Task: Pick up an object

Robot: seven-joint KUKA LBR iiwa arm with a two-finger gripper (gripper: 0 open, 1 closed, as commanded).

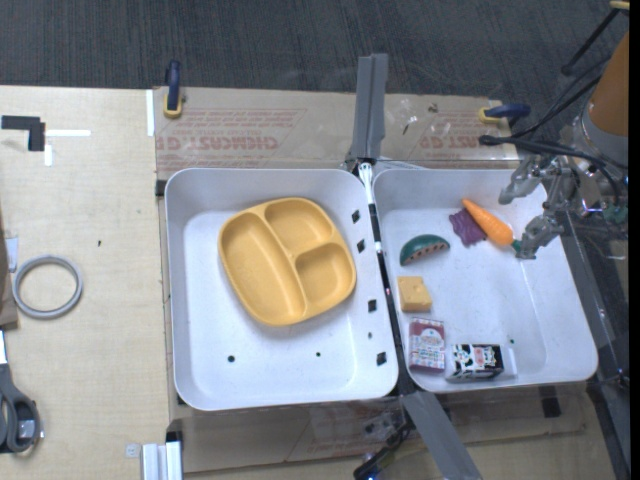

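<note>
The right bin (560,318) holds several small objects. An orange carrot (487,224) lies at its far right beside a purple piece (465,228). A watermelon slice (424,249), a yellow block (414,294), a red-and-white carton (427,346) and a black-and-white carton (474,361) lie toward the left and front. My gripper (520,218) hangs over the bin's right side, just right of the carrot. It is open, with nothing between its fingers.
A yellow divided plate (288,259) lies in the left bin (200,348). On the wooden bench at left sit a roll of tape (45,286) and scissors (18,418). Cables and the arm (610,98) crowd the right edge.
</note>
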